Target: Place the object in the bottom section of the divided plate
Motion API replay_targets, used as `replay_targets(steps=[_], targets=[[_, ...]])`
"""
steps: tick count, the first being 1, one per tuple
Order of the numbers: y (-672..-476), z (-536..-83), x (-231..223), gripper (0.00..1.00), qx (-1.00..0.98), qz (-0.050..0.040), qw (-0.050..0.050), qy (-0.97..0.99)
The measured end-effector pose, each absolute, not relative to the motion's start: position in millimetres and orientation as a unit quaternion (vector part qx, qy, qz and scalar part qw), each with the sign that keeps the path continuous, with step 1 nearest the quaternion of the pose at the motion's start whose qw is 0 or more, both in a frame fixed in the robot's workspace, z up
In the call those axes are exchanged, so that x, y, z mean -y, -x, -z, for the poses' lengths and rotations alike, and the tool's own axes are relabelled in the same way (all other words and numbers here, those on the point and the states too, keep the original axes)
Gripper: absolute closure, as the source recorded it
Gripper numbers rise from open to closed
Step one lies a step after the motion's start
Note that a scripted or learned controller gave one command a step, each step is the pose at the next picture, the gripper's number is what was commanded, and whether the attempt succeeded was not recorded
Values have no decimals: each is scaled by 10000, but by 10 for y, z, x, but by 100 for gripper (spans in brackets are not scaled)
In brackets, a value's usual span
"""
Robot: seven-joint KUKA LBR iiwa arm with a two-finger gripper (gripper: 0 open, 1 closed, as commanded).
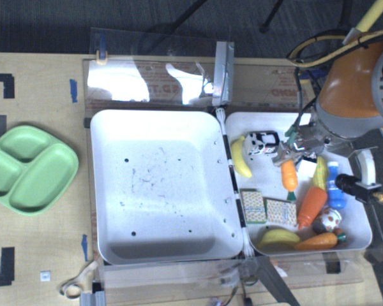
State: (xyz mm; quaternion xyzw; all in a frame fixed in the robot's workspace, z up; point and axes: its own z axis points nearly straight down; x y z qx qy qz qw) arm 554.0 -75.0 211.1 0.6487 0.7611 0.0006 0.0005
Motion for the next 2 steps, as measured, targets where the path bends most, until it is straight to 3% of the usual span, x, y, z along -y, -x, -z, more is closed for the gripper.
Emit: replay_targets(steps=[1, 2], targets=[[-5623, -2551, 157, 100, -6487, 3, 0, -7611], [-6311, -2507, -509, 100, -7146, -1, 5, -6995]])
